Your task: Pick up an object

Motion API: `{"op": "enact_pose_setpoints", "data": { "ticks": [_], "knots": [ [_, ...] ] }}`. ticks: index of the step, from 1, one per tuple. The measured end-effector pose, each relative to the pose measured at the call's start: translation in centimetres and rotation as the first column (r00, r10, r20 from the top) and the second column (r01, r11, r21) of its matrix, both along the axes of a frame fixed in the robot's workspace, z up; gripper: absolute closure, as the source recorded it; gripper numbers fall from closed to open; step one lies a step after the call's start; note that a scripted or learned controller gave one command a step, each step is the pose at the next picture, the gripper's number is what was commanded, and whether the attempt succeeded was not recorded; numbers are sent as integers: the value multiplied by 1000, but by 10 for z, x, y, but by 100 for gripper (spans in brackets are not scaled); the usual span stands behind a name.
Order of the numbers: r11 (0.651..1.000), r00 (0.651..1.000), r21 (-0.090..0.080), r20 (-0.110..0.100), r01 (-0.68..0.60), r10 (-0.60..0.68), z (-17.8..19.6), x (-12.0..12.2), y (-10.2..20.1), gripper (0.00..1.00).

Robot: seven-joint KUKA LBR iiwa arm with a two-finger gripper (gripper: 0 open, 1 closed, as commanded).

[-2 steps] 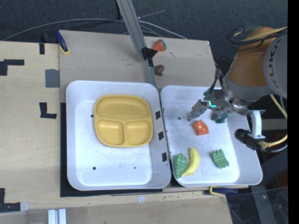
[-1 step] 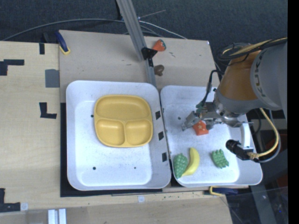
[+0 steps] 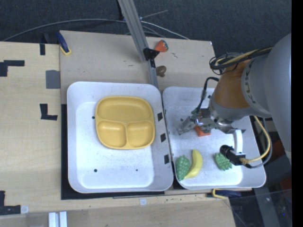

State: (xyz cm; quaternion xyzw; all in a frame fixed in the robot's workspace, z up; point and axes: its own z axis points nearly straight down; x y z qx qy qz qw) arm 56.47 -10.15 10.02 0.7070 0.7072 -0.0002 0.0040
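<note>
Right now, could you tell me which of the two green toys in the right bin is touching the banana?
The green toy at the bin's front left corner lies against the yellow banana. The other green toy sits apart, further right, beside the arm's black fitting.

Arm [image 3: 265, 79]: cut off by the frame's edge at 3 o'clock; base and most of the grey body out of sight.

Gripper [image 3: 185, 126]: small and blurred; finger gap unreadable.

Orange-red object [image 3: 203, 132]: just beside the gripper at its 4 o'clock, partly covered by the wrist; shape unclear.

Right bin [image 3: 187, 98]: wall toward 3 o'clock hidden under the arm and cables.

Green object [image 3: 221, 161]: its 12 o'clock edge overlapped by a black fitting; kind undetermined.

Metal bar [image 3: 132, 18]: runs out of frame at 12 o'clock; upper end unseen.

Small brownish item [image 3: 161, 71] by the bar's foot: too small to identify.
</note>
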Motion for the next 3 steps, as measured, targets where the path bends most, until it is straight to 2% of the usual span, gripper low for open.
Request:
{"op": "enact_pose_setpoints", "data": {
  "ticks": [1,2,3],
  "knots": [
    [1000,1000,1,5,0,0,-4,4,-2,0],
    [1000,1000,2,12,-2,2,8,6,-1,100],
    [1000,1000,6,-1,-2,2,71,5,3,100]
  ]
}}
